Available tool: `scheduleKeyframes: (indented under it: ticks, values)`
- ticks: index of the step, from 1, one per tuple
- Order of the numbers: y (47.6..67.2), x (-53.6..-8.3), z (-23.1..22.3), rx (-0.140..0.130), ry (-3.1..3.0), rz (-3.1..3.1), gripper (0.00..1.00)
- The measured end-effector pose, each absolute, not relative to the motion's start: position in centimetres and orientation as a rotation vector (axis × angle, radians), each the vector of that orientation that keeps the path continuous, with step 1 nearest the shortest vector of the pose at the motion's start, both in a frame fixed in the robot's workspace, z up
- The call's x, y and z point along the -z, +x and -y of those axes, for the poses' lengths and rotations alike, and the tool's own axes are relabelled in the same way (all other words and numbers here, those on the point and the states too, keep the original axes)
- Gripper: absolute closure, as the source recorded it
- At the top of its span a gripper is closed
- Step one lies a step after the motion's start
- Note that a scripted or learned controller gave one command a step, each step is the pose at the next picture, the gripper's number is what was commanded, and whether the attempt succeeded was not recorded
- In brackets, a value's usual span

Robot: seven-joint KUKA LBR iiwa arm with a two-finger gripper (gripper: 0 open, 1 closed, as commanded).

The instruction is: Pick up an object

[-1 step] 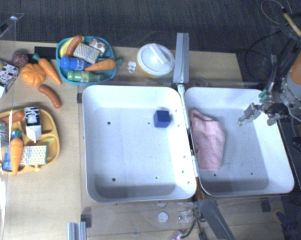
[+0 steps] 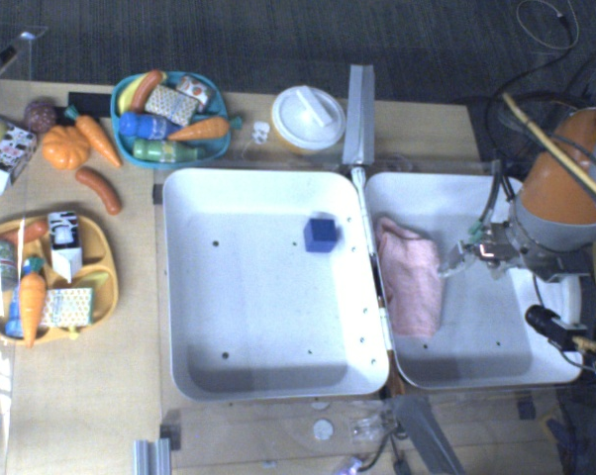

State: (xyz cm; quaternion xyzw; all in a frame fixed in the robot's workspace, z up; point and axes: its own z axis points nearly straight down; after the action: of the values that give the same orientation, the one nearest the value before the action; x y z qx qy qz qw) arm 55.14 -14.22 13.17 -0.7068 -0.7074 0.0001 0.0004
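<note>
While the pink cloth (image 2: 410, 276) lies just beside them, the jaws' opening cannot be told.

The wooden bench (image 2: 130, 364) carries two white bins (image 2: 268, 379), food-filled trays (image 2: 105, 265), loose toy vegetables (image 2: 65, 148) and a lidded tub (image 2: 309, 119), all left of the jaws.

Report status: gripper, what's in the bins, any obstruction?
Gripper over right bin, beside pink cloth, holding nothing visible. Blue cube alone in left bin, untouched. Nothing blocking either.
</note>
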Motion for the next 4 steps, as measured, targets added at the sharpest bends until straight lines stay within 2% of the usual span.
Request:
scheduleKeyframes:
  ticks: [1,2,3,4]
  values:
    - [53.7,-16.5,14.1,0.004,-2.168,2.277,0.00]
    - [58.0,-9.2,10.7,0.015,-2.081,2.372,0.00]
    - [59.0,-19.6,9.9,0.004,-2.262,2.187,0.00]
    - [64.3,-23.3,8.1,0.004,-2.218,2.230,0.00]
